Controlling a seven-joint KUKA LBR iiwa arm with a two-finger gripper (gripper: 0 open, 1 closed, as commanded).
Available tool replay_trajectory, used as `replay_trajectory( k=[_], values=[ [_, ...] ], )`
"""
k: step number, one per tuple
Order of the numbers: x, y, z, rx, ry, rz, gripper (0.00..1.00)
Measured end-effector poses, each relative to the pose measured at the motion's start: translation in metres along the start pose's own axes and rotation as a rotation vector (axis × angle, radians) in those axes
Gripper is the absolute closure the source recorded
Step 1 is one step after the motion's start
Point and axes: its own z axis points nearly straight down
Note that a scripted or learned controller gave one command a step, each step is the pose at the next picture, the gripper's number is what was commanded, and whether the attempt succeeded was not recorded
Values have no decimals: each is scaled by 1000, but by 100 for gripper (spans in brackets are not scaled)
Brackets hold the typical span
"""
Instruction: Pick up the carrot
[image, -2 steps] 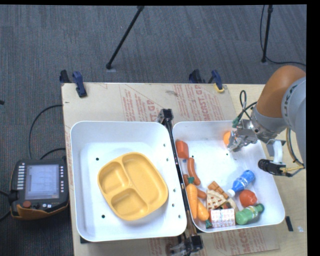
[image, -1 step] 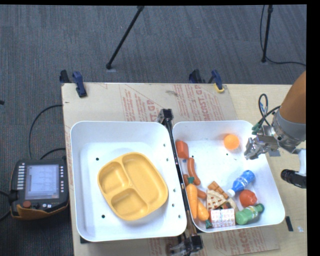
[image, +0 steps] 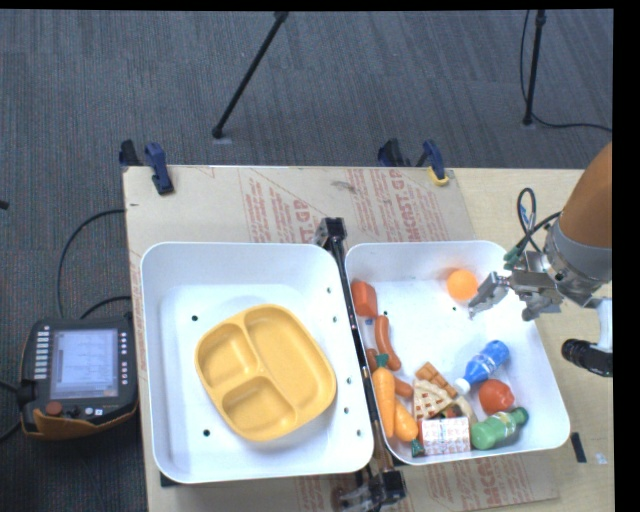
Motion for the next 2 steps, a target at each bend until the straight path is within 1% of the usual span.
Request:
replay_trajectory(
  k=[1, 2],
  values=[
    [8, 69, 29, -1, -1, -161, 0],
    [3, 70, 93, 2, 9, -51, 0]
  ],
)
